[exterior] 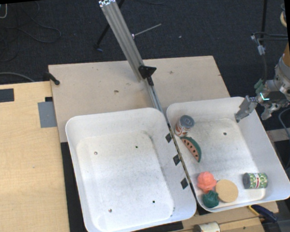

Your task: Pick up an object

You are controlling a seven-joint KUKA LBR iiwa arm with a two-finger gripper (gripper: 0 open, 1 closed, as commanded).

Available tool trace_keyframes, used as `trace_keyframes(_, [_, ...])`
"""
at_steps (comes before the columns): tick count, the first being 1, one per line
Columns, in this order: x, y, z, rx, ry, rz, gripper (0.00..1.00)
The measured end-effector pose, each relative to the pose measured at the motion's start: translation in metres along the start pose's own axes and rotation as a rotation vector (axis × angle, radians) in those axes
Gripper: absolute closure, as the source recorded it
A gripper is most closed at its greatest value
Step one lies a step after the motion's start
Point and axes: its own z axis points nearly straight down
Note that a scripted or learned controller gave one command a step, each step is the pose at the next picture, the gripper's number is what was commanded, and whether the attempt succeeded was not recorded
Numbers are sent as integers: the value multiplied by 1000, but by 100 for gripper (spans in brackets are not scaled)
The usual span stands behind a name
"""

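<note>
Two white bins sit on my bench; the right bin (273,145) holds the objects: a can (255,180), tan disc (227,190), orange ball (206,181). My tool (248,107) hovers over its upper right rim, gripping nothing; its spread I cannot tell.

Two shallow white bins sat side by side; the right bin (252,142) held a small can (255,180), a round wooden disc (227,190) and a watermelon-slice toy (193,149).
</note>
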Motion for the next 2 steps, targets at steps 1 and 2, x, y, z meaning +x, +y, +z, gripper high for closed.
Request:
trace_keyframes(1, [0,1,-2,-4,-1,-1,0])
trace_keyframes(2, [-9,-1,56,2,0,1,0])
